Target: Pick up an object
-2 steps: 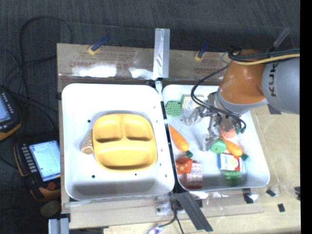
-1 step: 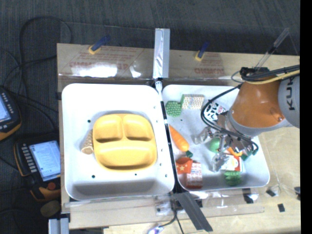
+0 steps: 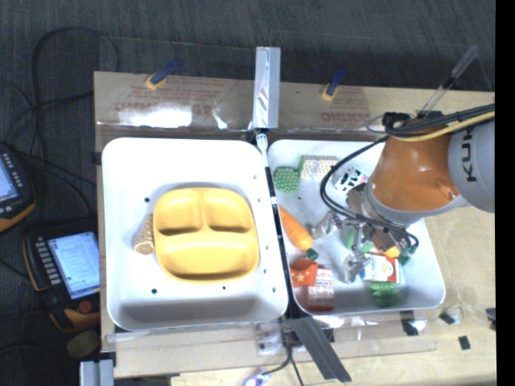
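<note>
- The grey arm point(image 3: 475, 163) comes in from 3 o'clock, its orange band point(image 3: 414, 171) hanging over the upper middle of the right bin point(image 3: 430, 296).
- Below the band the wrist points down and toward 6 o'clock, ending in the gripper point(image 3: 360, 256) low over the bin's lower middle.
- The gripper's metal parts blur together with the clutter under them; I cannot tell how far the jaws stand apart, nor whether anything sits between them.
- A small carton with a red and green label point(image 3: 383, 272) lies just at 4 o'clock of the gripper, touching or nearly touching it; which of the two cannot be told.
- A green toy piece point(image 3: 385, 294) lies at 6 o'clock of that carton, near the bin's lower wall.
- An orange carrot point(image 3: 296, 232) lies slantwise at 9 o'clock of the gripper, by the bin's left wall.
- A red packet point(image 3: 312, 282) lies at 6 o'clock of the carrot, in the lower left corner.
- A green round thing point(image 3: 286, 178) and a pale mesh pad point(image 3: 318, 167) sit at the bin's upper left; the band hides what lies at 3 o'clock of them.
- A black cable point(image 3: 342, 179) loops from the arm across a black-and-white spotted item point(image 3: 351, 179), mostly covered.
- The left bin point(image 3: 121, 296) holds a yellow divided tray point(image 3: 206, 232), with a tan cone-like piece point(image 3: 145, 236) touching its 9 o'clock edge, partly tucked beneath.
</note>
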{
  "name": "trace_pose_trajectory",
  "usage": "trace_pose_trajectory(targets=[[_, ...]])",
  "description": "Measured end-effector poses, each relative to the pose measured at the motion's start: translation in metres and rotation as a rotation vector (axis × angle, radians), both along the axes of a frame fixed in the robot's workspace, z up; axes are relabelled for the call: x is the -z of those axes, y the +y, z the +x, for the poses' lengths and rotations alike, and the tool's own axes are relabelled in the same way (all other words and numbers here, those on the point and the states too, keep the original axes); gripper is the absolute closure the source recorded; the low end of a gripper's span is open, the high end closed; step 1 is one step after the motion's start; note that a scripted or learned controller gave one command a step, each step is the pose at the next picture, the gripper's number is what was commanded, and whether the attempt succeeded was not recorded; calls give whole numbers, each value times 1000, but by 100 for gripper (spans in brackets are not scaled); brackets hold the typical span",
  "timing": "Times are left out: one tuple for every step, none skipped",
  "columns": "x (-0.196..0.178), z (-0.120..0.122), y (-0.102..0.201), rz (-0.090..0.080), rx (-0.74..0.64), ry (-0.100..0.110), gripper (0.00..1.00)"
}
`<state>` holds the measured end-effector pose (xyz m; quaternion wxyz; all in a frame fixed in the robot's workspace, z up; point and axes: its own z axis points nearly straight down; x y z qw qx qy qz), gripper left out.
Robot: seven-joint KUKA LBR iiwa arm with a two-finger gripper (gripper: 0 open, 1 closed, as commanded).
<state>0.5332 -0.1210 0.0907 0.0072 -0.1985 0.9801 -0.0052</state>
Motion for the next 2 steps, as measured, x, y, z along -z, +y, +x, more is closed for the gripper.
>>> trace_pose_trajectory(targets=[[-1,-34,11,5,52,-7,0],[1,-19,-26,5,-248,3,0]])
